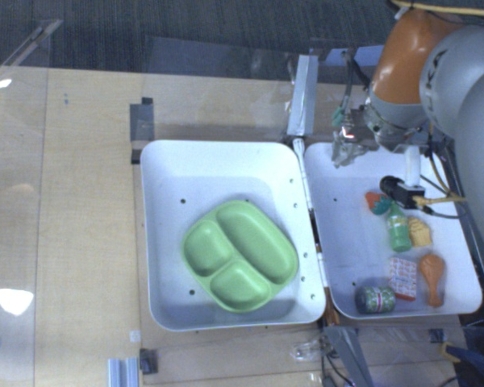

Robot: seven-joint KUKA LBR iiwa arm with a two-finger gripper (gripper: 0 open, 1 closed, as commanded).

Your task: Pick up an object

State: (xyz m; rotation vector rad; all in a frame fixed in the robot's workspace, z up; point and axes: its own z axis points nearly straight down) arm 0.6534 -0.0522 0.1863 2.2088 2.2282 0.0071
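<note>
My gripper (346,147) hangs over the far left corner of the right bin (343,232), and I see nothing in it. Several small things lie along that bin's right side, apart from the gripper. They are a red and teal piece (379,205), a small green bottle (398,230), a yellow lump (420,232), a red-and-white patterned packet (402,276), an orange-brown drumstick shape (432,276) and a green can (375,299) lying on its side at the near edge. A green divided plate (240,255) lies in the left bin (157,216).
A raised divider (310,216) runs between the two bins. The arm's grey body and orange band (407,47) loom over the right bin's far right corner. Bare bin floor lies below the gripper, left of the small things.
</note>
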